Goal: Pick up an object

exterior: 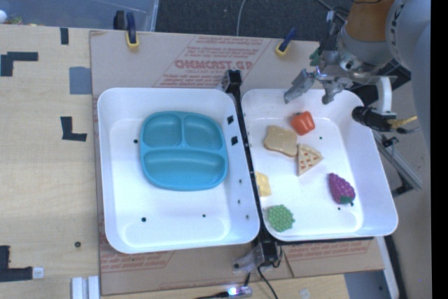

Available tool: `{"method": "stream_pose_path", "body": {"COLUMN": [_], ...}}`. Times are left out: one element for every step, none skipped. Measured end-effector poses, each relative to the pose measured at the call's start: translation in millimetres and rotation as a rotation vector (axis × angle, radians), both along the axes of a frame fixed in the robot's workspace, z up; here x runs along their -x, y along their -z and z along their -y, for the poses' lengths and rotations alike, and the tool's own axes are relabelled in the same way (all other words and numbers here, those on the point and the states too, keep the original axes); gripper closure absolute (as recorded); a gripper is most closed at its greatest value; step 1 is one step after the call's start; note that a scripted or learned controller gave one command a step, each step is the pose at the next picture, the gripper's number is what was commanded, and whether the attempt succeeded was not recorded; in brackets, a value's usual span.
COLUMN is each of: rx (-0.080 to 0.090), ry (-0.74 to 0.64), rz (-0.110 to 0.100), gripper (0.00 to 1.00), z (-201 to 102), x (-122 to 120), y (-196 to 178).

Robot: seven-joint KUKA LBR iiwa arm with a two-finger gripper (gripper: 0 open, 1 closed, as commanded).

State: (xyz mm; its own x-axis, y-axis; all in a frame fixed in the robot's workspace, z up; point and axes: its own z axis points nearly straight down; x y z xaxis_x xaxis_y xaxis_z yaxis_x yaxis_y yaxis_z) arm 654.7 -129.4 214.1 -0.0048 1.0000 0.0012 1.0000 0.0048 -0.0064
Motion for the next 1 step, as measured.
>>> {"method": "stream_pose_path", "body": {"rx": [0.001], "ry": [-0.001], "rz": [0.006], "gripper": [0.00], "z": [0.1], "x": [-1.6], "y": [-1.8]}}
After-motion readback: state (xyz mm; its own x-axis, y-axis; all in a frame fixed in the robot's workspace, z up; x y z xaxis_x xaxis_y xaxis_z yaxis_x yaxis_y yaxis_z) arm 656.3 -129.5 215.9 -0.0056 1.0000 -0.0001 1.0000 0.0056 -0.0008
